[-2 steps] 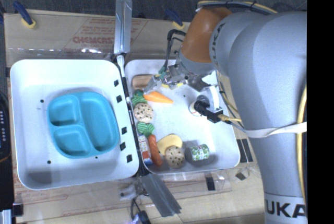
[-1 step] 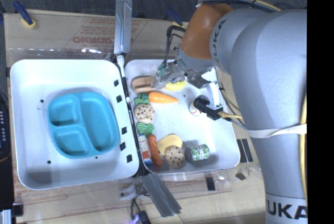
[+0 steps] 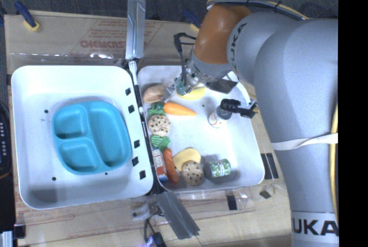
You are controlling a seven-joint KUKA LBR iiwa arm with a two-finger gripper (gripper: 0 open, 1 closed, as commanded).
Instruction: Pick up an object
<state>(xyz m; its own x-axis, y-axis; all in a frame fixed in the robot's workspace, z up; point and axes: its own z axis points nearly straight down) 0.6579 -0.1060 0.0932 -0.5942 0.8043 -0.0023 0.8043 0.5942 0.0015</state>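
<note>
My gripper [image 3: 183, 88] is low over the back left part of the right bin [image 3: 248, 142]. It hangs between a brown rounded piece [image 3: 153, 92] on its left and a yellow piece [image 3: 197, 92] on its right. An orange carrot [image 3: 179, 109] lies just in front of it. I see nothing clearly held in the gripper.
Along the right bin's left wall lie a cookie [image 3: 158, 124], a green piece [image 3: 161, 142] and a red sausage [image 3: 168, 163]. Near the front are a yellow slice [image 3: 187, 155], another cookie [image 3: 192, 173] and a green can [image 3: 219, 168]. The left bin [image 3: 29, 90] holds a blue divided tray [image 3: 91, 136].
</note>
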